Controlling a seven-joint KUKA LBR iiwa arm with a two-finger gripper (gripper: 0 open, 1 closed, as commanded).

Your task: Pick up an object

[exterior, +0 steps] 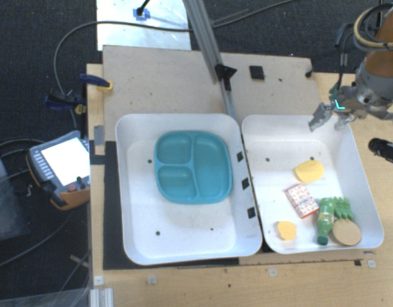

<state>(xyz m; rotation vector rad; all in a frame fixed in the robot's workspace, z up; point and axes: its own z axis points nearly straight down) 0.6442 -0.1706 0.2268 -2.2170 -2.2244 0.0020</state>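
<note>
Arm enters from the right edge, upper part of the view; orange band visible above the grey wrist, the wrist angled down and to the left. Gripper [330,119] hangs over the far right corner of the right bin [273,133], its two grey fingers spread apart with a clear gap between them and nothing in the gap. A small teal light shows on the gripper body just above the fingers. The fingertips sit near the bin's far rim, well apart from every object in the bin. Right bin contents, all in its near half: a yellow rounded piece [309,171] toward the middle; nearer, a small red-and-white box [302,200] lying tilted; a green bottle [324,221] lying just beside the box on its right; a green ridged toy [339,206] touching the bottle's upper end; a flat tan disc [346,233] at the near right corner, just beside the bottle; a small yellow-orange piece [286,230] near the bin's near left side, apart from the rest. Left bin [135,190] holds a teal divided plate [193,167] with three compartments, lying flat in the far half. A handheld pendant with a lit screen [61,165] rests off the bench on the left.
</note>
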